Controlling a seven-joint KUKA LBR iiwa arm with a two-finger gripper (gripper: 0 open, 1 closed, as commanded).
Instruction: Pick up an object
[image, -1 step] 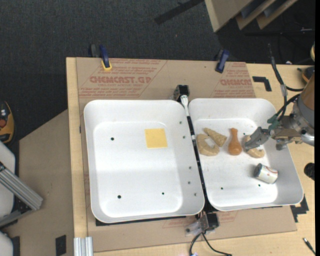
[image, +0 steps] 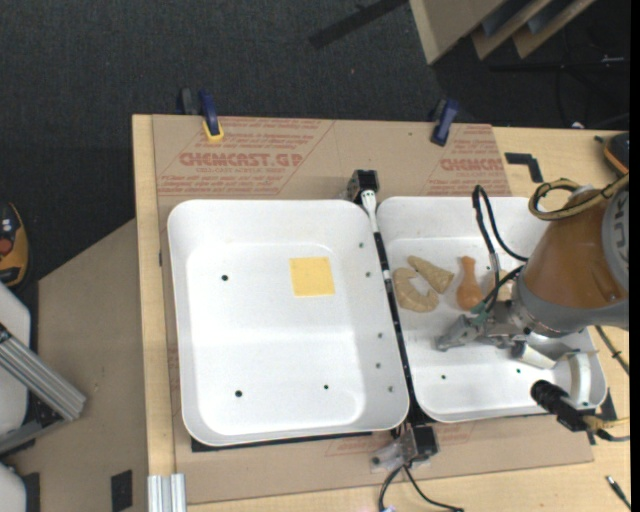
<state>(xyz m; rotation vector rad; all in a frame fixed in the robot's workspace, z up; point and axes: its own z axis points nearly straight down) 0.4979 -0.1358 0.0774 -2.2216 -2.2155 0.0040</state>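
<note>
End effector (image: 462, 333) low in right bin (image: 450, 395), lower right of frame, grey fingers pointing left over the bin floor. Whether it is clenched or released: cannot tell, tips too small and blurred. Nothing seen between them. Arm (image: 575, 265) comes in from right edge, orange band bulky above the wrist, black cable (image: 484, 225) looping up over it, wrist tilted down toward the bin.

Just above-left of the end effector: beige croissant-like piece (image: 420, 282), pale and curved, lying flat in the upper middle of right bin. Beside it to the right, orange drumstick-like piece (image: 468, 283), close to the beige one, near the arm. Both apart from the tips.

Left bin (image: 200, 330) in frame centre-left holds yellow square (image: 312, 276), flat, upper middle of that bin, well apart from the arm.

Bins touch side by side, black strip between them. They sit on brown board (image: 300, 150) with red print, blue clamps (image: 208, 108) at its top edge. Table under it tan. Dark carpet (image: 100, 60) across upper frame, metal rail at lower left.
</note>
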